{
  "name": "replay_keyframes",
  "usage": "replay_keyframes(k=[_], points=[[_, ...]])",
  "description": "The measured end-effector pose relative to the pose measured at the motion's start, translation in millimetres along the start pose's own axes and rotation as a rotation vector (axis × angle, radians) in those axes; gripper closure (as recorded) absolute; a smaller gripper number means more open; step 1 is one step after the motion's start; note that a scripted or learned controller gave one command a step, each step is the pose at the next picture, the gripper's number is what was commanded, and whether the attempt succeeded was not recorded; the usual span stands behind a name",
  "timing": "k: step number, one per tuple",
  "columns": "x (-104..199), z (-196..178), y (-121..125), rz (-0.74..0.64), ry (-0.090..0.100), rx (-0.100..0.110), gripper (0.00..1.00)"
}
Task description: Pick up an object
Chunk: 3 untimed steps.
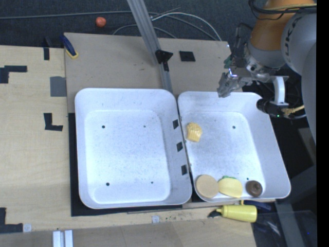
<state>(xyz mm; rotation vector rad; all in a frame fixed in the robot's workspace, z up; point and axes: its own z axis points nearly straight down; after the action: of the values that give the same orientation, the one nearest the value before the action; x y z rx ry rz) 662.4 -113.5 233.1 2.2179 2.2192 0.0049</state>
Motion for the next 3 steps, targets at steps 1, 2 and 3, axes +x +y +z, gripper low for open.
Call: replay_keyframes(k=[1, 2, 3], points=[[0.0, -40.9, 0.8, 0.0, 0.0, 0.002, 1.0], [45.6, -43.3, -18.6, -0.003, 0.001, 0.005, 1.0], [99.1, -41.6, -40.9, -0.004, 0.002, 0.005, 1.0]])
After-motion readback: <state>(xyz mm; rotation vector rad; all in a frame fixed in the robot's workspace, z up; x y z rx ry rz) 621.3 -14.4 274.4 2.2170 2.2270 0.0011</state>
